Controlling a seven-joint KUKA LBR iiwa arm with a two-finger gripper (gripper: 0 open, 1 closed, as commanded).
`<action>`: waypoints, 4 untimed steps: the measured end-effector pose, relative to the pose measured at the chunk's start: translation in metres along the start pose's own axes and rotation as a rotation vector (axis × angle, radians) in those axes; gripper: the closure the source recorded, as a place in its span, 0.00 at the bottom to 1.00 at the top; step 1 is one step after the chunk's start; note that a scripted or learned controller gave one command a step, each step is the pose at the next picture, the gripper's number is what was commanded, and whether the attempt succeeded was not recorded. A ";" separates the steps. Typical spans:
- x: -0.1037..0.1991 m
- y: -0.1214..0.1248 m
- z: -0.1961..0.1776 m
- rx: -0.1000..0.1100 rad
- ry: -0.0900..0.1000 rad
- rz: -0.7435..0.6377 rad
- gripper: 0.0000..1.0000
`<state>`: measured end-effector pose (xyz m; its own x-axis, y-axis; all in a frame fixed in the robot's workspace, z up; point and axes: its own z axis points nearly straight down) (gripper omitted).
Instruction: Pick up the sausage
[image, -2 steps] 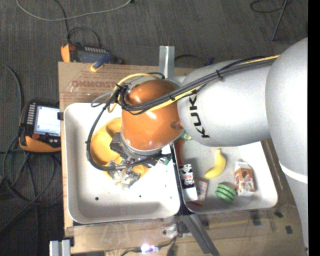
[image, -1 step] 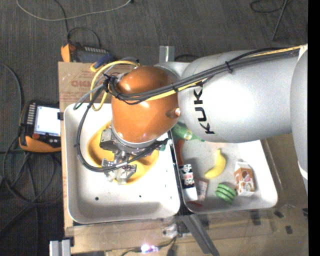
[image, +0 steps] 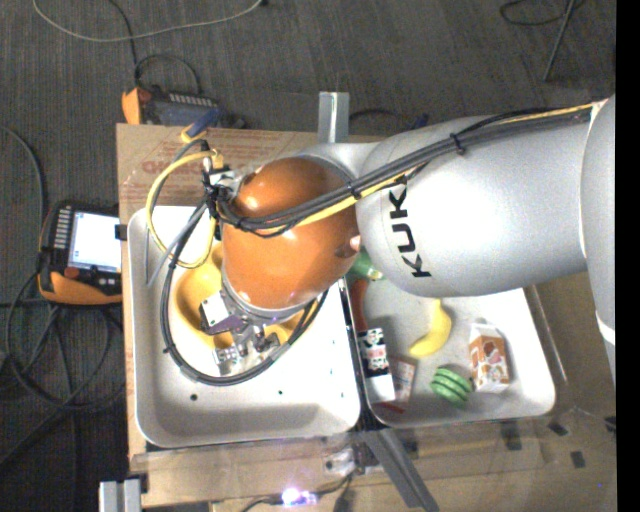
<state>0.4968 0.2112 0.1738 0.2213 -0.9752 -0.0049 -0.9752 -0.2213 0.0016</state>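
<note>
Yellow banana (image: 432, 333) beside green ball (image: 450, 384), right bin (image: 535, 395).

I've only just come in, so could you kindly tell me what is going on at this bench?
The arm reaches in from the right and hangs over the left bin, with its tool low above a yellow object there. Whether the tool is open or holds anything cannot be made out, and I cannot pick out the sausage. The right bin holds a banana, a green object, a small carton and a bottle.
</note>
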 end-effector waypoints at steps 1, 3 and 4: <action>0.035 0.005 -0.038 0.001 -0.003 -0.496 1.00; 0.171 0.040 -0.010 -0.002 -0.001 -0.777 1.00; 0.168 0.039 -0.018 -0.002 -0.009 -0.775 1.00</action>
<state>0.4960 0.0383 0.1905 0.8404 -0.5417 -0.0138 -0.5418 -0.8405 -0.0038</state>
